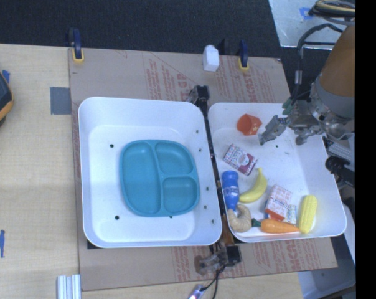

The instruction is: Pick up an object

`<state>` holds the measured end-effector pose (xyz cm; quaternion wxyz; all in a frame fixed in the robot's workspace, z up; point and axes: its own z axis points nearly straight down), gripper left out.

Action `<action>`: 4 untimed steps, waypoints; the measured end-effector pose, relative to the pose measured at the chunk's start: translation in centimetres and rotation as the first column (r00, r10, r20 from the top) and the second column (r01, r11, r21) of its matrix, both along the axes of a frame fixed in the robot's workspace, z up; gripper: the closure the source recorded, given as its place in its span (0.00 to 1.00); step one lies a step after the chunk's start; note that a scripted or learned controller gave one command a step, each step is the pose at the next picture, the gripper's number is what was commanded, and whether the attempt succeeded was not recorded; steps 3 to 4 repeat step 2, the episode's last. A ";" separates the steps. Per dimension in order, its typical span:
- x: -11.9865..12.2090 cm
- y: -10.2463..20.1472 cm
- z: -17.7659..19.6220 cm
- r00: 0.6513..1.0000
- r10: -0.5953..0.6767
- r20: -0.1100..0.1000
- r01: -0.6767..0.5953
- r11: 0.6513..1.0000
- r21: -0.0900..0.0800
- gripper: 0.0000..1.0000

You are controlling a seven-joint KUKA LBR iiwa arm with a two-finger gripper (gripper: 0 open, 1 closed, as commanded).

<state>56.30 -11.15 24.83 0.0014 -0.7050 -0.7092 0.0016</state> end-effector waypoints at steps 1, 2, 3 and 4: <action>-5.9 -1.0 -15.7 1.000 -0.001 -0.001 0.001 1.000 0.000 0.00; -5.9 -1.1 -14.7 1.000 0.004 -0.002 -0.004 1.000 0.000 1.00; -5.9 -1.1 -14.7 1.000 0.004 -0.002 -0.004 1.000 0.000 1.00; -5.9 -1.1 -14.7 1.000 0.004 -0.002 -0.004 1.000 0.000 1.00</action>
